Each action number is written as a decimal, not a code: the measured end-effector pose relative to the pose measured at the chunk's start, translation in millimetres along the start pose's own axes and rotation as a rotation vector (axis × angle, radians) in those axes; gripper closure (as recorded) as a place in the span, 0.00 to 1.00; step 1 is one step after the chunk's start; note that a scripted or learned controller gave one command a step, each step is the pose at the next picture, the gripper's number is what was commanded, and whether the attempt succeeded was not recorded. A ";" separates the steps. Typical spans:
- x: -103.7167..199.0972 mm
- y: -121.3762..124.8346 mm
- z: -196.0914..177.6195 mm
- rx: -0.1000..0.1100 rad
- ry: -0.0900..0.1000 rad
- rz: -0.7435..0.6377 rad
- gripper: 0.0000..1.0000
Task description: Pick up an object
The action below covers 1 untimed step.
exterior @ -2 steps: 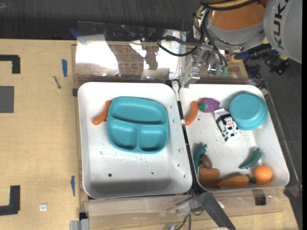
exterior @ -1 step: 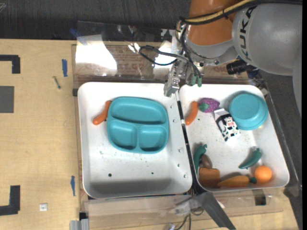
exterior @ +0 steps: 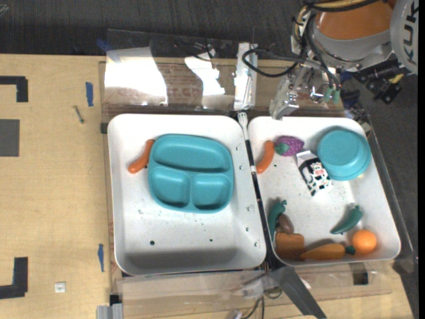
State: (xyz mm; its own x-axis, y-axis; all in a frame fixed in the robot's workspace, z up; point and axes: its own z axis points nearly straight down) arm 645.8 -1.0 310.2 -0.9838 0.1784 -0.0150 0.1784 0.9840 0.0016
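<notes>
Carrot (exterior: 325,251) lengthwise along near wall

Tool (exterior: 287,104) hovers above right bin (exterior: 382,198) (toys inside).

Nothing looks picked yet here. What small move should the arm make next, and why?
Probably lower the gripper into the right bin, toward the purple toy just below it. The gripper sits above the bin's back rim with nothing between its jaws, and that toy is the nearest object, lying apart from the teal bowl.
</notes>
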 end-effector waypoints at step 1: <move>28.4 50.0 81.9 0.000 0.017 -0.002 1.00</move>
